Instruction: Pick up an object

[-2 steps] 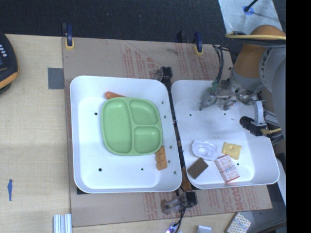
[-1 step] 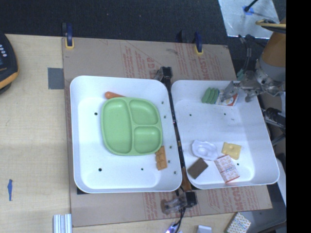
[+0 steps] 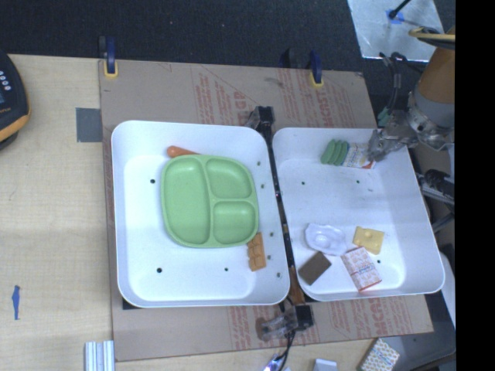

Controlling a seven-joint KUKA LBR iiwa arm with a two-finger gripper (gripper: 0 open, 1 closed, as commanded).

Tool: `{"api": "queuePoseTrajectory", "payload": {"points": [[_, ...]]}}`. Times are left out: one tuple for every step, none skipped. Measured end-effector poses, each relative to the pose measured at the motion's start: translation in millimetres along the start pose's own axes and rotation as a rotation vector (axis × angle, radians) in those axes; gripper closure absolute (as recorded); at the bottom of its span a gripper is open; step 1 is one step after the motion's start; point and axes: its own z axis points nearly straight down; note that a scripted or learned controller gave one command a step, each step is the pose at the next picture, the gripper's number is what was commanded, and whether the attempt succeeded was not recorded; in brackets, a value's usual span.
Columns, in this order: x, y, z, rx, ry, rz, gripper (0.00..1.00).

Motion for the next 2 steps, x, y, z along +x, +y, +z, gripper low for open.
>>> {"api": "queuePoseTrajectory", "payload": {"points": [[0, 0, 1, 0.001, 0.000, -0.001, 0.00], [46, -31, 29, 0.006, 0.004, -0.002, 0.00]]}}
